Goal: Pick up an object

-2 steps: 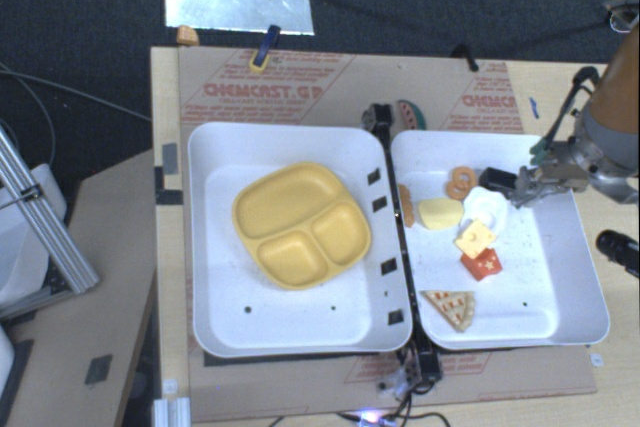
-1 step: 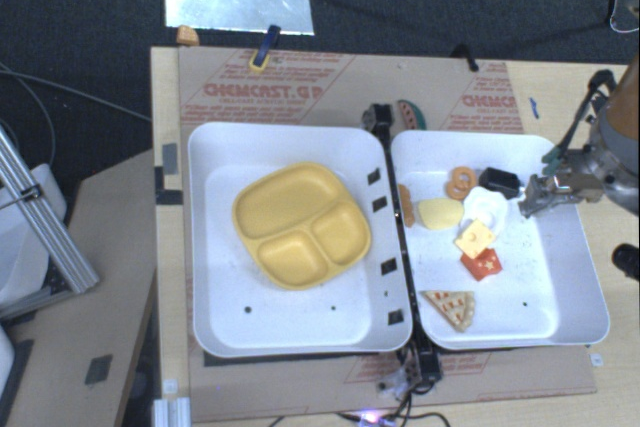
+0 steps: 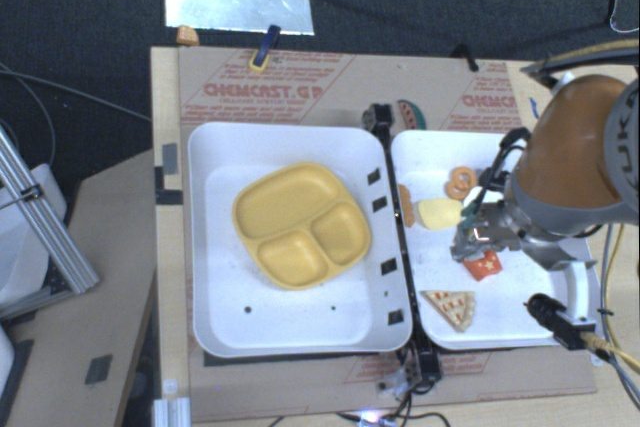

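Camera view: smooth yellow compartment tray [image 3: 300,225], triangular toy pizza slice [image 3: 449,306].

The cardboard sheet [image 3: 300,85] under the bins carries red print: "CHEMCAST GP" at the left, and the same print again, slanted, at the right.

A yellow tray [image 3: 300,225] lies in the left bin [image 3: 215,315]. In the right bin [image 3: 500,335], the gripper [image 3: 472,243] hangs beside a red piece [image 3: 484,265], near a pizza slice [image 3: 450,307]
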`<act>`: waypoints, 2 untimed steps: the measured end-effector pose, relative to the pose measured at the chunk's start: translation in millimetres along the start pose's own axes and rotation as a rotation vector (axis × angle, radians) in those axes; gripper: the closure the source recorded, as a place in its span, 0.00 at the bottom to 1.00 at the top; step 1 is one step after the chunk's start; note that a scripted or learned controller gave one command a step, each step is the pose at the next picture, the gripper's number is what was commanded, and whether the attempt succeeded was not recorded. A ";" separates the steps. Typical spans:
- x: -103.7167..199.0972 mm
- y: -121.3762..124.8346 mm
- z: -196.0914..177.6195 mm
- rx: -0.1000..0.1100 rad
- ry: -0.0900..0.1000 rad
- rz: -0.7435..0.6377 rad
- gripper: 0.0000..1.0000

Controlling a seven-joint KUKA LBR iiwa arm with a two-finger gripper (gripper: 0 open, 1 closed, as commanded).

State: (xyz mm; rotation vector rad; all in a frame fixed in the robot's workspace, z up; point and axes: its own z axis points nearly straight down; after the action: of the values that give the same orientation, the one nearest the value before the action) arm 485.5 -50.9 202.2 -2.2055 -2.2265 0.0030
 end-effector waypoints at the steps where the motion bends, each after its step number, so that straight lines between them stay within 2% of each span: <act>1: 60.3 2.8 -75.7 -0.016 -0.002 -0.002 1.00; 2: 119.9 2.0 -90.1 -0.010 -0.002 -0.001 1.00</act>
State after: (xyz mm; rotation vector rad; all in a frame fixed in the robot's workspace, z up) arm 486.9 68.6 292.8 -2.2107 -2.2334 -0.0058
